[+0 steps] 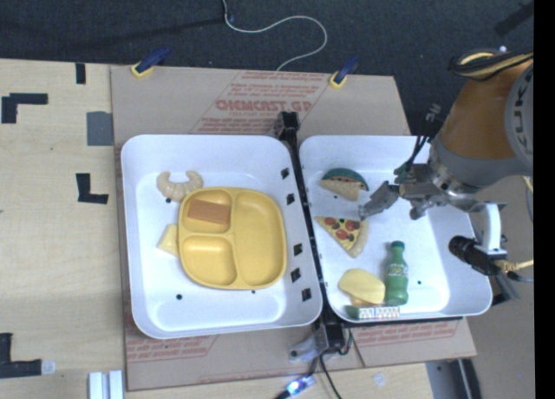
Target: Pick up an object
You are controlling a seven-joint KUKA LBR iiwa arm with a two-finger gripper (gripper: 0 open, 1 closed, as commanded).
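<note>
The right bin (434, 156) holds a sandwich with a green top (344, 183), a pizza slice (344, 232), a green bottle (396, 273) and a yellow lump (362, 285). My gripper (399, 204) hangs over this bin's middle, right of the sandwich and pizza slice and above the bottle. Its two fingers (375, 203) are spread, so it is open with nothing between them. The grey arm with its orange band (486, 111) comes in from the right.
In the left bin (139, 284) lie a yellow divided plate (251, 250) bearing a brown toast slice (208, 211), a croissant (178, 184) and a yellow wedge (167, 238). A black divider (302, 232) runs between the bins. A white cable (277, 29) lies behind the bench.
</note>
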